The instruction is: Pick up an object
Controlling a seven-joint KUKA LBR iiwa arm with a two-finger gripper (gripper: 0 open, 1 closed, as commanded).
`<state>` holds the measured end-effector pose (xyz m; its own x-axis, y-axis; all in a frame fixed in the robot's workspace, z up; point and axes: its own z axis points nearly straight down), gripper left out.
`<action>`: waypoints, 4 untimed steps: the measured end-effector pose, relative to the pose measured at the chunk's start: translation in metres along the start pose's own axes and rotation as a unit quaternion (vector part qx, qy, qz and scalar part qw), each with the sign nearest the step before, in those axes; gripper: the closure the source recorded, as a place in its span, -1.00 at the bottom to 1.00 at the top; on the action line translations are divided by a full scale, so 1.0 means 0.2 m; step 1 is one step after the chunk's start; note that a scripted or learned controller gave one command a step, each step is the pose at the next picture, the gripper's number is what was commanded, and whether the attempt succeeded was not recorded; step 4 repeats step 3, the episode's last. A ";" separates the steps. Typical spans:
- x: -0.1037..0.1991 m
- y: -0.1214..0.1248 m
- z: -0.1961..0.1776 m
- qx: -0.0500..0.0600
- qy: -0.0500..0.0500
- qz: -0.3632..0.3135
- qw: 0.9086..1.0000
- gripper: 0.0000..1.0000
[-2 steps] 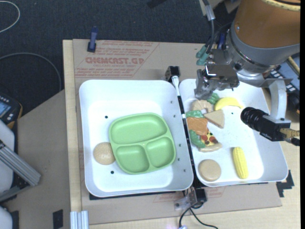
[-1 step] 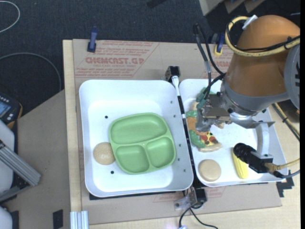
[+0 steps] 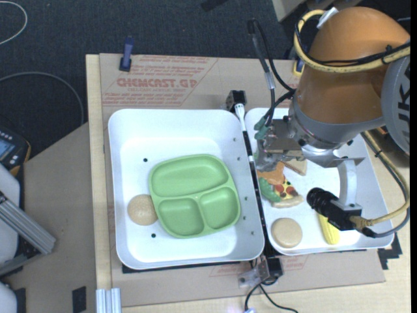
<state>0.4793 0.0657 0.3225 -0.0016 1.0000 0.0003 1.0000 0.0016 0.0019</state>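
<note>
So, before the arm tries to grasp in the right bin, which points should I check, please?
1. End effector is over the right bin: ok.
2. A candidate lies close to it, the pizza slice toy: ok.
3. End effector carries nothing yet: cannot tell, the arm covers it.
4. Pizza slice toy is apart from the bread slice: cannot tell, they look very close.
5. Round tan disc is apart from the pizza slice toy: ok.
6. Green plate in the left bin is away from the arm: ok.
</note>
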 end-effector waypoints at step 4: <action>0.43 0.02 -0.39 -0.005 0.002 0.000 1.000 1.00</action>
